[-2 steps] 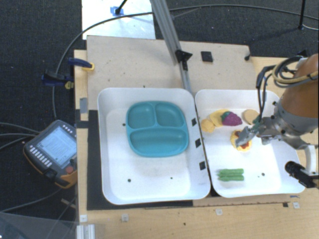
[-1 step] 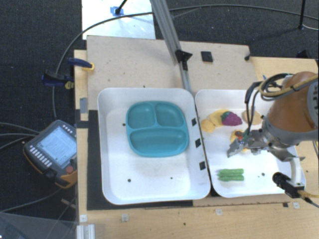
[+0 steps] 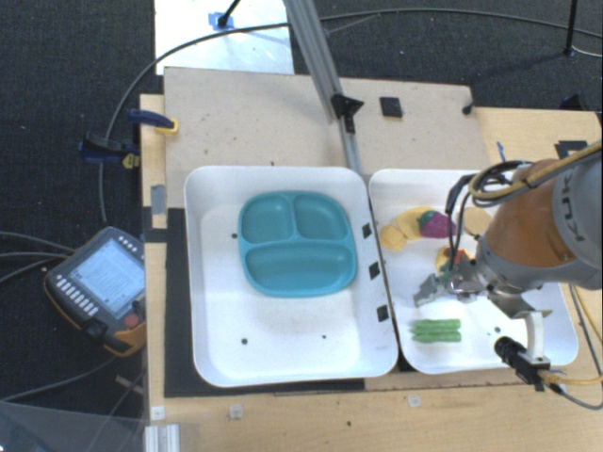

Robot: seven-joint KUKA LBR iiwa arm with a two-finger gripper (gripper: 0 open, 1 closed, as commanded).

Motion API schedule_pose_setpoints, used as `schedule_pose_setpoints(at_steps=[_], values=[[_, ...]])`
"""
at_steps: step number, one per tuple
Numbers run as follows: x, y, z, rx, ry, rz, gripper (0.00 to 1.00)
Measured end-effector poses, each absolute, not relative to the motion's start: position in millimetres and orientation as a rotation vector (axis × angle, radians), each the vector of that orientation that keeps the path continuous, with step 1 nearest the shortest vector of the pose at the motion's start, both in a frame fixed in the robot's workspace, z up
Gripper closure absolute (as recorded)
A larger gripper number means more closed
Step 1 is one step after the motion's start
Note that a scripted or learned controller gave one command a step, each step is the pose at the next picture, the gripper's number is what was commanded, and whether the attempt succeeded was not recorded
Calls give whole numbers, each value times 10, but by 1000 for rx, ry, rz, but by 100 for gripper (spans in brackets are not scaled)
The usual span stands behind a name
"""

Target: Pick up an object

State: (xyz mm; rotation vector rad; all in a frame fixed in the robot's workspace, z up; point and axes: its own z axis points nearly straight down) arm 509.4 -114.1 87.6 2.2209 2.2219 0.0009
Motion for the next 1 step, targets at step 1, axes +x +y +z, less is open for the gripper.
schedule_pose_setpoints(at_steps=[1], values=[[5121,-1146,882,2218,2219,8,0]])
